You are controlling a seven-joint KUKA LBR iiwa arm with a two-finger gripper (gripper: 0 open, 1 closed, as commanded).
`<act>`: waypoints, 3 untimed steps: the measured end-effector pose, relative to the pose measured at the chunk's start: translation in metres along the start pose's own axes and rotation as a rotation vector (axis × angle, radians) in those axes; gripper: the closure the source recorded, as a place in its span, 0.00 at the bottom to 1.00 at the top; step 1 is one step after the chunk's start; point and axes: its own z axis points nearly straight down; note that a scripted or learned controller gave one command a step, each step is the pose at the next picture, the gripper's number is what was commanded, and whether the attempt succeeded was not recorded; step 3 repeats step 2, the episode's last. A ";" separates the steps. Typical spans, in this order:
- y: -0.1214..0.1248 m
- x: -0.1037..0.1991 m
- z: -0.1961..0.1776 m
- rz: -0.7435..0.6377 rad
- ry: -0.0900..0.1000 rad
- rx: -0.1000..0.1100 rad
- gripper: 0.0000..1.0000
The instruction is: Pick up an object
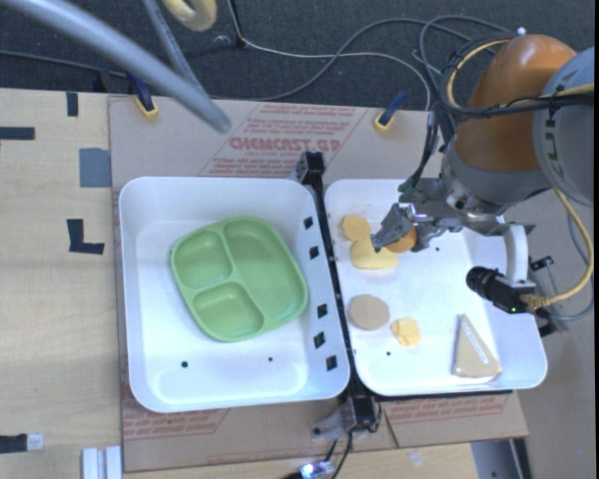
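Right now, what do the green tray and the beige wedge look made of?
Green tray: likely moulded plastic, smooth with a soft sheen, three pressed compartments. Beige wedge: matte, probably plastic or foam toy food; darker rim along one edge, too small to be sure.

— Where are you running this?
— You're in a robotics lab: loose cables trail at twelve o'clock, cardboard is clamped over your counter, and black tape marks sit at nine o'clock.
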 end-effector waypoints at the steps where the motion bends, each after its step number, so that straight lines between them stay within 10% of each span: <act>1: -0.012 0.060 0.013 0.000 -0.001 0.002 1.00; 3: -0.013 0.107 0.023 0.001 -0.002 0.002 1.00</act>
